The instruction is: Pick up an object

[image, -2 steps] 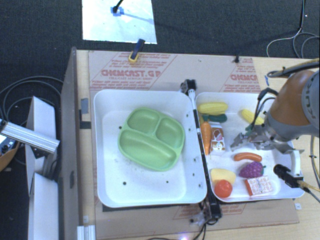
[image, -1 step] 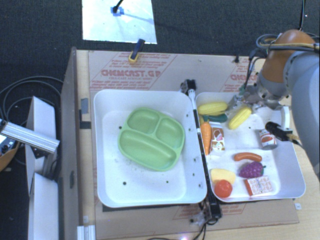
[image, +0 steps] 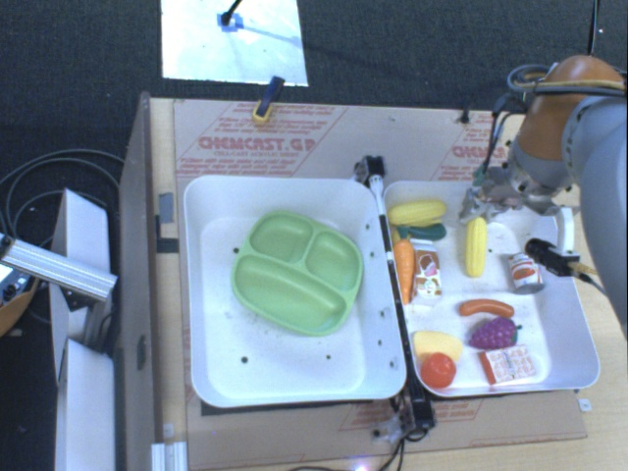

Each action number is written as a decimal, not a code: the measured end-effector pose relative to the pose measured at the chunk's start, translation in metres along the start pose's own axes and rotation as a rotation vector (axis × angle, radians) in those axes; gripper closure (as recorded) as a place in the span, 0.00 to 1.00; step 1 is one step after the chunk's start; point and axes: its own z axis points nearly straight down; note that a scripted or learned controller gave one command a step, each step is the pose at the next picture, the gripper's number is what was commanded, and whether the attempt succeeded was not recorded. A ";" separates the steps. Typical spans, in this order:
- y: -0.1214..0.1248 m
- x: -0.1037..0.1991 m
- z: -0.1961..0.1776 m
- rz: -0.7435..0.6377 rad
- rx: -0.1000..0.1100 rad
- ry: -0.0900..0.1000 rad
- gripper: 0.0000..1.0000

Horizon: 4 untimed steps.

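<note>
My gripper (image: 478, 204) hangs low over the far part of the right bin (image: 574, 337), just above the top end of an upright yellow corn cob (image: 475, 247). Nothing shows held in it. A second yellow piece (image: 417, 212) lies to its left with a dark green item (image: 428, 232) below that. Also in this bin are an orange carrot (image: 403, 268), a small carton (image: 426, 272), a tin can (image: 526, 273), a sausage (image: 486, 308), purple grapes (image: 494, 334), a yellow wedge (image: 437, 343), a red tomato (image: 439, 370) and a red-and-white box (image: 510, 364).
The left bin (image: 221, 361) holds a green divided plate (image: 296, 271). A black divider (image: 388, 273) runs between the bins. The grey arm with its orange band (image: 564, 116) enters from the upper right. Cables and a metal rail (image: 54, 268) lie off the bench at left.
</note>
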 end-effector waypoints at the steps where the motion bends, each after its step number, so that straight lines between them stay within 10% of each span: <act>1: 0.001 0.067 -0.082 -0.001 -0.002 0.005 1.00; 2: 0.000 0.062 -0.076 0.004 0.004 0.003 0.00; 4: -0.081 0.011 -0.056 0.011 0.010 0.002 0.00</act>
